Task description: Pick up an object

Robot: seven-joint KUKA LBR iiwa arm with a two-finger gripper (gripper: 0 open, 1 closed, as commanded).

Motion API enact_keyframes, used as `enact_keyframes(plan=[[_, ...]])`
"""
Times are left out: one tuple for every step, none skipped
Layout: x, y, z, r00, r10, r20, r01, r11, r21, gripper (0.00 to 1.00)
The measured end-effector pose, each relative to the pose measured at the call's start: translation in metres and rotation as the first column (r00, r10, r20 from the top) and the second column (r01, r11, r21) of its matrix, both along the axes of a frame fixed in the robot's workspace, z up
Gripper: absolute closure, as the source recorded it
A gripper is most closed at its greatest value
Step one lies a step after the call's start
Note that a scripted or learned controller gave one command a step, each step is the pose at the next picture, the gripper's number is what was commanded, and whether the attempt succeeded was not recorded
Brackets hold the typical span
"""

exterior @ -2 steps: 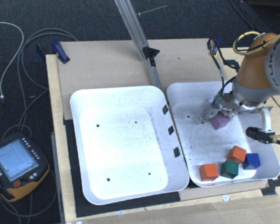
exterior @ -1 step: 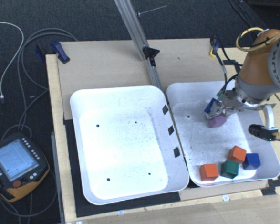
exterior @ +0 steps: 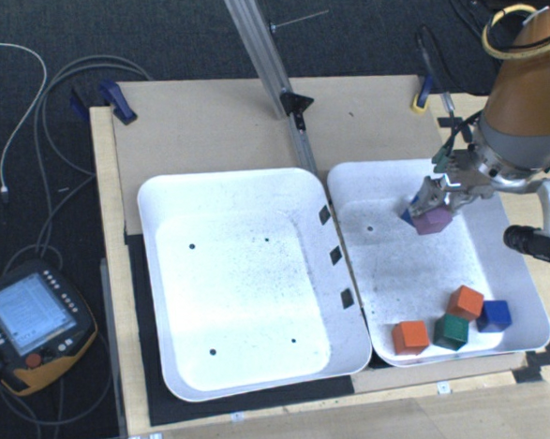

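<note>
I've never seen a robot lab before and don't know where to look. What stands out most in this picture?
First, the big grey and orange robot arm reaching in from the right, its gripper low over the right white bin at a small purple block. Next, the bright cluster at that bin's near edge: two orange cubes, a green cube and a blue cube. The left white bin sits alongside.

A purple block (exterior: 432,220) is seen in the upper part of the right bin (exterior: 381,253), at the fingertips of the gripper (exterior: 432,201), with a blue edge showing at its left side. Four more blocks are clustered near the bin's lower right corner: an orange block (exterior: 410,337), a green block (exterior: 452,331), a second orange block (exterior: 467,301) and a blue block (exterior: 494,316).
</note>
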State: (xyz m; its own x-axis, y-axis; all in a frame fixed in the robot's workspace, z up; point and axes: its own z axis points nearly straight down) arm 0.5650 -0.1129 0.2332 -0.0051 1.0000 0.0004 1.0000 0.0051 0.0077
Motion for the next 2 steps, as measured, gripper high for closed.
enact_keyframes(plan=[[0.008, 0.074, 0.049, 1.0, 0.005, 0.0, -0.005, 1.0, 0.003, 1.0], [0.045, 0.145, -0.023, 1.0, 0.004, -0.016, -0.004, 1.0, 0.003, 1.0]])
